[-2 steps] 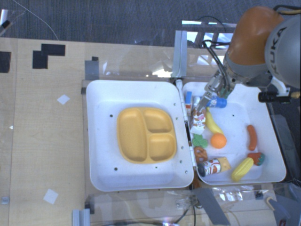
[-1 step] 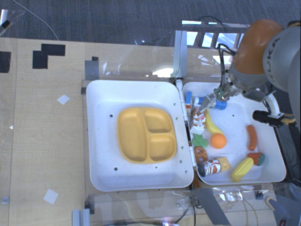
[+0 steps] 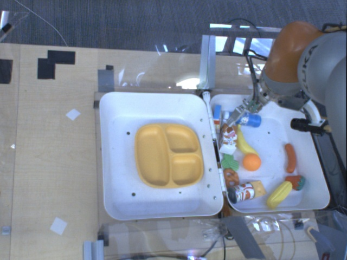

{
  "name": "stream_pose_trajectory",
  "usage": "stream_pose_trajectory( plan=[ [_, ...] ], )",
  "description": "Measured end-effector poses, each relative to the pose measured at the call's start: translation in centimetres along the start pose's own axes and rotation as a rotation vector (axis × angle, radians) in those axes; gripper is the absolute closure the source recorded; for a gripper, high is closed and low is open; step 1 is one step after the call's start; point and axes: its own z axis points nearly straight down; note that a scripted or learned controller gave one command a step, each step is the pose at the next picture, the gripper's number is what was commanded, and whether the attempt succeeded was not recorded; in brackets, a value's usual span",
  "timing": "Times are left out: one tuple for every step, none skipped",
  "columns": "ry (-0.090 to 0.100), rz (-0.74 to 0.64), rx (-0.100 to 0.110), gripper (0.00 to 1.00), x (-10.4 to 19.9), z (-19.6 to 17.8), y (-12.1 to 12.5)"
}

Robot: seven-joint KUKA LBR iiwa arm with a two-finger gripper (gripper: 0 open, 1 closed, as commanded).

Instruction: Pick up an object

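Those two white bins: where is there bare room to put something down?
The left bin has a bare white border all round the yellow divided plate. In the right bin, bare floor lies between the orange and the sausage. Its left side, along the divider, is crowded with toys, under the gripper.

A robotics lab, by every sign — not a home or kitchen. Wooden bench top (image 3: 49, 161) marked with black tape shapes (image 3: 54, 63) and small pale squares, backed by dark grey carpet (image 3: 135, 15). 2 shallow white bins (image 3: 108, 161) fixed side by side between clear plastic guards and metal brackets (image 3: 207, 58). Grey industrial arm (image 3: 325, 64) with an orange band reaching in from the right, cables trailing along it. Toy food in the right bin — plastic banana (image 3: 245, 143), orange (image 3: 251, 162), sausage (image 3: 291, 158) — plus a yellow divided tray (image 3: 168, 155) in the left: test props, not groceries.
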Motion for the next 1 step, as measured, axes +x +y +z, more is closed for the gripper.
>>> stream_pose_trajectory(
  plan=[
    [0.019, -0.346, 0.012, 0.00, -1.71, 2.94, -2.61]
  ],
)
